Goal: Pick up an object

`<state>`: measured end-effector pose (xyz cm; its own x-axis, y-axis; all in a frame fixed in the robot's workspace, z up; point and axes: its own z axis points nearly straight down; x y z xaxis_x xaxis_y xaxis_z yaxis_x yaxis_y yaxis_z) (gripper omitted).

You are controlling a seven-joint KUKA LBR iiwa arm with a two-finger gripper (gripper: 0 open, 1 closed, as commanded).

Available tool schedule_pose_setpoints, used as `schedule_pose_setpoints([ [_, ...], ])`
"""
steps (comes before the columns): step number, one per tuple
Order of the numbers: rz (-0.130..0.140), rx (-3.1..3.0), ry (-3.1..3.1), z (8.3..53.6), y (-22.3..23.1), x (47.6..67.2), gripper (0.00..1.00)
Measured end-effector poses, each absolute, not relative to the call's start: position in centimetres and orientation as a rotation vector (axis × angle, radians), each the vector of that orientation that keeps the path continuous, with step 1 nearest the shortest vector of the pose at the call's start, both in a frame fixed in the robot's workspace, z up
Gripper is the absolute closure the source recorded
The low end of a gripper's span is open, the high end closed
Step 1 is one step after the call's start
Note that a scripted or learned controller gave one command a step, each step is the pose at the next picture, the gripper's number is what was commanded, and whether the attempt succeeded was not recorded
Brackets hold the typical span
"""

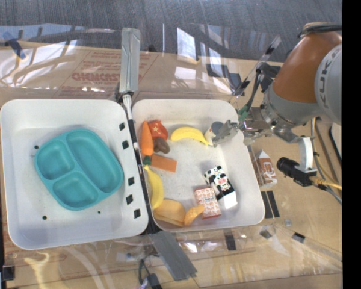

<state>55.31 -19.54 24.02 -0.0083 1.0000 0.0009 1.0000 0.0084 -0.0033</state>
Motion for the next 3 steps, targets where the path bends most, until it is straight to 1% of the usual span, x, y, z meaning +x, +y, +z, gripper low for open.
schedule_pose_setpoints([
  [1,0.008,-2.277,-2.151,14.9,-20.9,52.4,0.00],
  [2,0.001,-2.347,-2.086,9.2,-20.5,51.0,0.00],
  [3,-0.003,-2.348,-2.092,10.4,-20.5,51.2,1.00],
])
